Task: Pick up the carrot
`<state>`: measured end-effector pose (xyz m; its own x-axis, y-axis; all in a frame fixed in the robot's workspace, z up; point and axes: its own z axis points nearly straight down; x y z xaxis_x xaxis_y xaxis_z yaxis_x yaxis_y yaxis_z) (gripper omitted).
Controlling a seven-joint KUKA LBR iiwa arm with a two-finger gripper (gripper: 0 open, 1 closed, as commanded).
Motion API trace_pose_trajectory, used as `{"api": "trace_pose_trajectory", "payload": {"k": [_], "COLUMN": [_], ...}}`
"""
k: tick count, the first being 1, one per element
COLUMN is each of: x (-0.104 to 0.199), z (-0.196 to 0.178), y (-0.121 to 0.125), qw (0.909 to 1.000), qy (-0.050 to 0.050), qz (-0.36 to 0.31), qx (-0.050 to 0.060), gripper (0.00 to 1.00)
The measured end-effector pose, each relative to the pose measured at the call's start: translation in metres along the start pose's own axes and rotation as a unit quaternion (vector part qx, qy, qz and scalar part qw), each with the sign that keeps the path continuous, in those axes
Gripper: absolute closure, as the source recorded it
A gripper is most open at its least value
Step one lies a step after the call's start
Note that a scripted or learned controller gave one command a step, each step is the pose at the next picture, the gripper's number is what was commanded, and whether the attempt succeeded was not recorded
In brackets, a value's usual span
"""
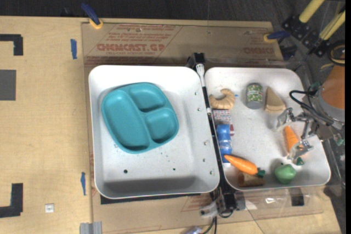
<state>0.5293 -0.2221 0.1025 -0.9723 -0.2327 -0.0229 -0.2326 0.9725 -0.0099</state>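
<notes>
The carrot [242, 163], orange with a green stub at its right end, lies near the front of the right bin [258, 131], pointing left. My gripper [293, 135] is low over the bin's right side, well to the right of that carrot. It stands open, its fingers on either side of a shorter orange piece [289, 138] that lies on the bin floor. I cannot tell whether the fingers touch that piece.
The right bin also holds a croissant [222, 98], a small can [254, 95], a tan wedge [273, 100], a blue bottle [223, 137], a green round fruit [284, 172] and a brown item [249, 179]. The left bin [189, 167] holds a teal divided plate [139, 115].
</notes>
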Motion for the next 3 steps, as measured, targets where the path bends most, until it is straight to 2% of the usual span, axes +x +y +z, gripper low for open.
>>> {"api": "trace_pose_trajectory", "payload": {"k": [1, 2, 3], "x": [0.0278, 0.0357, 0.0279], "z": [0.0121, 0.0118, 0.0118], "y": [0.0062, 0.0072, 0.0063], "qw": [0.9998, 0.9956, 0.9501], "qy": [0.004, 0.004, 0.003], "qz": [0.021, -0.094, -0.312], "qx": [-0.002, -0.002, -0.005], "gripper": [0.0, 0.0, 0.0]}}
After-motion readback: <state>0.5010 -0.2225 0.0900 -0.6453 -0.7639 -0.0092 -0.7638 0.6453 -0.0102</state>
